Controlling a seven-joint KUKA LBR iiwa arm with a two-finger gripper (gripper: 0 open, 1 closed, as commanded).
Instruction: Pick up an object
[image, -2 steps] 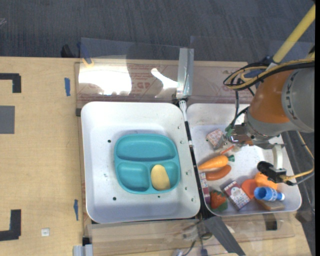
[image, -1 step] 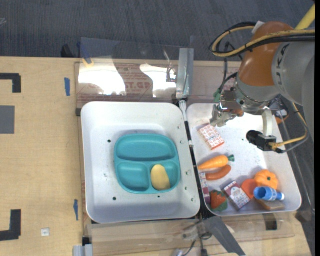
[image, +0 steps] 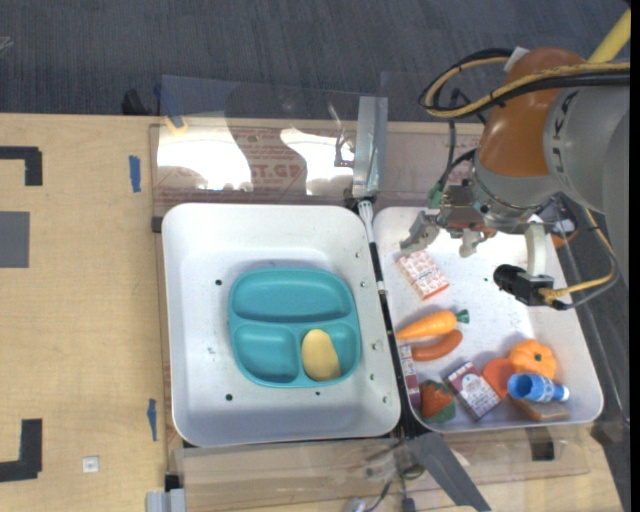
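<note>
You have nothing picked yet: gripper (image: 443, 237), fingers spread and bare, hangs over the right bin's (image: 578, 395) far-left corner, just beside the small red-and-white box (image: 421, 273).

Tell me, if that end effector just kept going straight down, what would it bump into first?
Probably the bare floor of the right bin. The end effector points down just beside the small red-and-white box, though depth is unclear from above.

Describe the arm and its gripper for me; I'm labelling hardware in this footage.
The arm is grey and rounded, with a glossy orange band above the wrist. Yellow and black cables loop over it. The gripper is dark metal with two thin pale fingers. A black, yellow-tipped fitting hangs beside it.
</note>
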